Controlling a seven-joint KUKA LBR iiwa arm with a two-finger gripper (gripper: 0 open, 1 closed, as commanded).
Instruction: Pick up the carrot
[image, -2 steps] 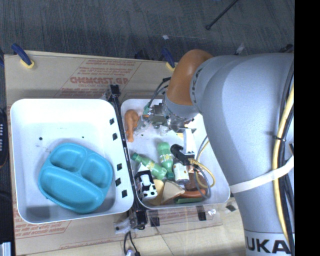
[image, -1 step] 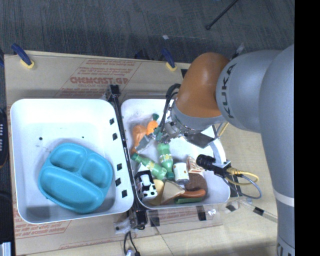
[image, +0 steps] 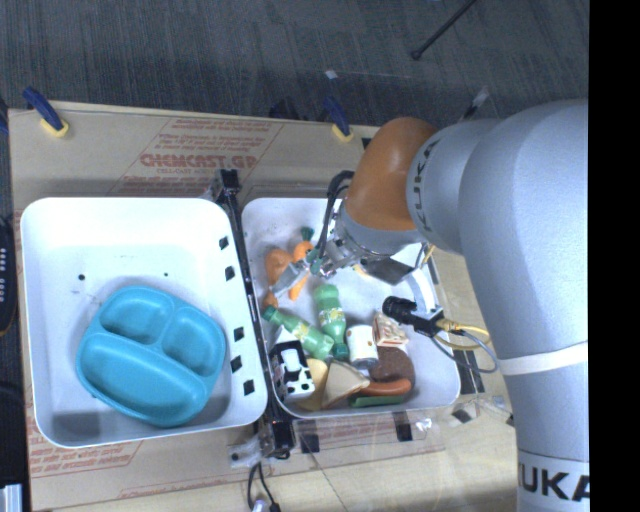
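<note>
Grey and smooth, the arm (image: 520, 230) looms nearest us, its orange band bent low so the gripper (image: 318, 262) reaches into the right bin (image: 262, 222). We see the tapered orange carrot (image: 296, 283) lying just under the tips, among glossy plastic toy food; whether it is grasped we cannot tell. A moulded blue tray (image: 150, 352) fills the left bin (image: 60, 230).

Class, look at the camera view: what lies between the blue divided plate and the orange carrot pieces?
The two bins' adjoining walls with black clips lie between the blue plate and the carrot.
</note>
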